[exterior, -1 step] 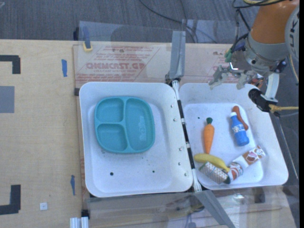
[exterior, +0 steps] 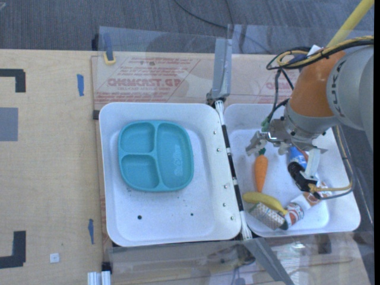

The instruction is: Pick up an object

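Note:
In the right bin [exterior: 338, 218] an orange carrot [exterior: 260, 172] lies lengthwise with its green top pointing to the far side. My gripper [exterior: 257, 149] hovers just above that green top, fingers apart and nothing between them. A yellow banana [exterior: 265, 201] lies nearer the front, with a grey-brown block [exterior: 267, 217] against it. A white and red tube [exterior: 296, 210] rests at the front right. A small blue and white item [exterior: 296, 157] sits partly under the wrist.
The left bin [exterior: 113, 218] holds a teal divided plate [exterior: 156, 155]. A ridge with clips [exterior: 228, 165] separates the two bins. The arm covers the far right part of the right bin. Clear panels stand behind the bins.

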You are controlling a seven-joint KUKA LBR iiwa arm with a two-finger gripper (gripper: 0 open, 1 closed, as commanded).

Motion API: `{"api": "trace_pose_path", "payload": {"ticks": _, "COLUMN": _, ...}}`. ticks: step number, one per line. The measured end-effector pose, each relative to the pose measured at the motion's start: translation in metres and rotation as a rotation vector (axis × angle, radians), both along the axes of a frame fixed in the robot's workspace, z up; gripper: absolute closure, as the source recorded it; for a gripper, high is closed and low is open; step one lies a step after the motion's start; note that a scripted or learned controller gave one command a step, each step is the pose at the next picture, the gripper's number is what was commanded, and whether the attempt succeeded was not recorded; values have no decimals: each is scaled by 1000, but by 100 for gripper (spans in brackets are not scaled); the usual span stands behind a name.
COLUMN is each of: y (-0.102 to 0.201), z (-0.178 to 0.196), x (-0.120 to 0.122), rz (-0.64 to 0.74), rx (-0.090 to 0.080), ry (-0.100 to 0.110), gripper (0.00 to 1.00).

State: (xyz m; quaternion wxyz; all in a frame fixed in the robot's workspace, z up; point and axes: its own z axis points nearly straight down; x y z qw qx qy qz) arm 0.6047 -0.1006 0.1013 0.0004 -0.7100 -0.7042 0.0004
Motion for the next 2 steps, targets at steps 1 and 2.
{"api": "trace_pose_path", "payload": {"ticks": 1, "y": 0, "z": -13, "x": -27, "rz": -49, "rx": 1, "ry": -9, "gripper": 0}}
{"api": "trace_pose_path", "payload": {"ticks": 2, "y": -4, "z": -2, "x": -26, "rz": -58, "rx": 1, "ry": -13, "gripper": 100}}
